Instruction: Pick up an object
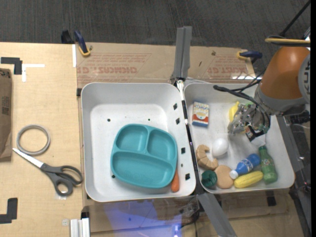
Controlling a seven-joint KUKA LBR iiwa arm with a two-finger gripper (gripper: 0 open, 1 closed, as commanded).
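Observation:
My gripper (243, 123) hangs low over the upper middle of the right bin (281, 132), under the arm's orange band (285, 73). A yellow object (233, 111) lies right beside it on the left, partly hidden. Left of that is a small blue and white box (200, 113). Below the gripper lie a white egg (219, 146), a tan pastry (204, 156), a dark green ball (209, 178), a tan piece (225, 177), a blue bottle (247, 164), a yellow corn cob (248, 179) and a green bottle (267, 166).
The left bin (98, 112) holds a teal divided plate (144, 155) and an orange carrot (175, 183) at its lower right. On the bench to the left lie scissors (53, 171) and a tape roll (33, 139).

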